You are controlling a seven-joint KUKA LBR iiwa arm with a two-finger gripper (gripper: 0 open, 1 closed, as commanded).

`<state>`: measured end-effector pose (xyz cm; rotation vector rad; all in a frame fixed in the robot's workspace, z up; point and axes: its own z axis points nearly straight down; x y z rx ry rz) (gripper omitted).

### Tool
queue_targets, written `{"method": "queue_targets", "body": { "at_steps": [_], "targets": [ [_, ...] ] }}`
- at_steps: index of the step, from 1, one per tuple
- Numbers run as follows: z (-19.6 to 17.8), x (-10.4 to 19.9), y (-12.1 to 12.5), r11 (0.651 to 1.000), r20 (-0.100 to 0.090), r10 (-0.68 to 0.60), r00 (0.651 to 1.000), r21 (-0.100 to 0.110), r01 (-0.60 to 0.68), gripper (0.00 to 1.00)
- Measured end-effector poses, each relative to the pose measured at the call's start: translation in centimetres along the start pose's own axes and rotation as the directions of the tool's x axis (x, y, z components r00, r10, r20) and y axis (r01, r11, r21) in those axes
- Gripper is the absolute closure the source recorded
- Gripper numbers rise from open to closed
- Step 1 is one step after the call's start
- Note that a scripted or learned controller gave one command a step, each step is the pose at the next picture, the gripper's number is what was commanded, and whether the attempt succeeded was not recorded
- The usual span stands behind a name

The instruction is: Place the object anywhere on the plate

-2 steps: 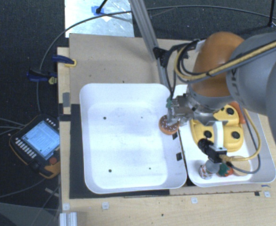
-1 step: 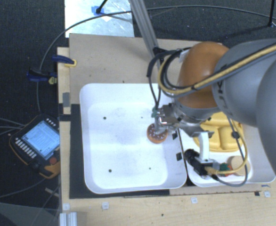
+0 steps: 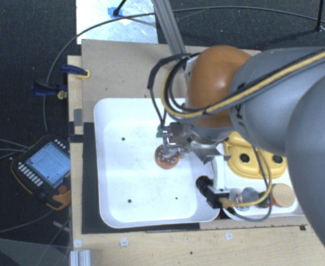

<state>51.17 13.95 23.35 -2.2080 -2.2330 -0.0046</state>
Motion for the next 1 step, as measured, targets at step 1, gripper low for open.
{"method": "queue_targets", "body": {
  "at_steps": [1],
  "targets": [
    [0.06,-0.35,0.05,1.0,0.002,0.007,1.0,0.001,-0.007,0.0]
  ]
}}
